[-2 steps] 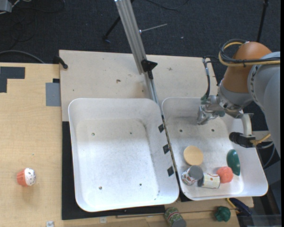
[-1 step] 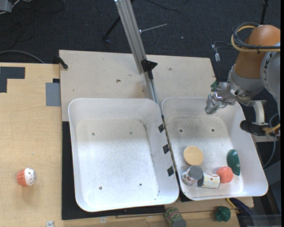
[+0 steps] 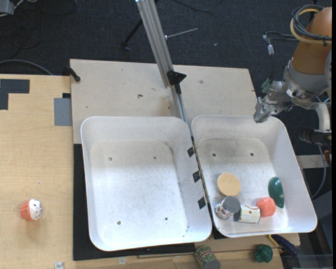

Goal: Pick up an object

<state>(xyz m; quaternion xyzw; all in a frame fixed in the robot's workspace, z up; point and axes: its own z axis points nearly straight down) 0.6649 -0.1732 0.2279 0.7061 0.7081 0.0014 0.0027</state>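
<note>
We note the pincer [image 3: 261, 115] hanging over the right bin's [image 3: 294, 150] far rim, nothing in it; open or closed, we cannot tell. Objs lie in that bin's near part: tan disc [image 3: 228, 184], green piece [image 3: 276, 190], orange piece [image 3: 266, 207].

The arm [image 3: 312, 43] runs off the frame's right edge; at the bottom edge a dark cylinder [image 3: 206, 258] is cut off, beside a small green thing [image 3: 262, 254] too small to identify
</note>
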